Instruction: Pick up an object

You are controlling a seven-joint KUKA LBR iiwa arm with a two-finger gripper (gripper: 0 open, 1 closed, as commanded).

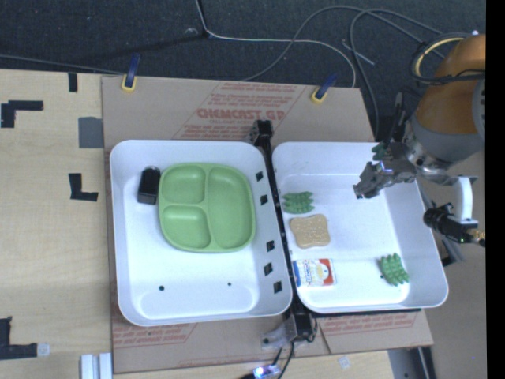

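The dark two-finger gripper [369, 181] hangs over the upper right part of the right-hand shallow white bin [418, 212], tilted in from the right; can't tell from this angle whether it's parted or closed, and nothing shows in it. It sits above bare bin floor, well apart from every item, so prob. a staging spot before a descent rather than a grasp in hand.

Candidates in that bin: a small green leafy plastic piece [298, 203] near the divider, w/ a tan square toast-like slice [309, 230] just below it, then a flat white packet with red and blue print [316, 273] below that. All three line up along the left wall. A second green spiky plastic piece [393, 268] lies alone toward the lower right, near the wall, nearest to the arm's side.

The left-hand shallow white bin [126, 235] holds a light green three-compartment plastic tray [207, 208] w/ a small black block [148, 185] touching or just beside its left edge.

Judgement: pick not begun. The lone spiky piece looks easiest, as it has free room around it. The flat packet and toast lie low and close together, harder to pinch.
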